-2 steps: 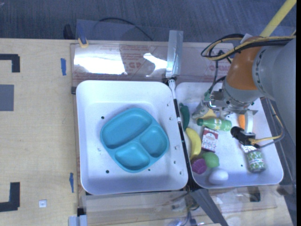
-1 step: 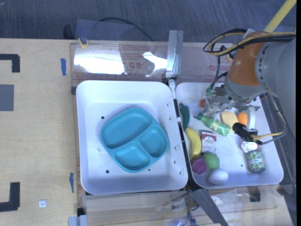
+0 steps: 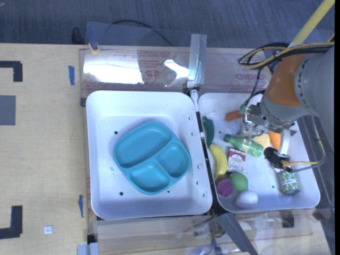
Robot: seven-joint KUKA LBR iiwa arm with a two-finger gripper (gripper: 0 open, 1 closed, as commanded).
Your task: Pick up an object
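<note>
My gripper (image 3: pixel 265 136) hangs low over the back of the right bin (image 3: pixel 311 182), at the end of the grey arm with the orange band. Its fingers (image 3: pixel 248 129) stand apart, so it is open. A green bottle (image 3: pixel 244 144) lies on its side just below the left finger. A small yellow piece (image 3: pixel 260 141) and an orange piece (image 3: pixel 274 139) lie between and under the fingers. I see nothing held between them.
The right bin also holds a banana (image 3: pixel 218 160), a red and white box (image 3: pixel 236 161), a purple ball (image 3: pixel 224 187), a green ball (image 3: pixel 240 181), a white egg (image 3: pixel 247 198), a sprinkle jar (image 3: pixel 288 180) and a dark green vegetable (image 3: pixel 207 129). A blue divided plate (image 3: pixel 151 156) lies in the left bin (image 3: pixel 101 121).
</note>
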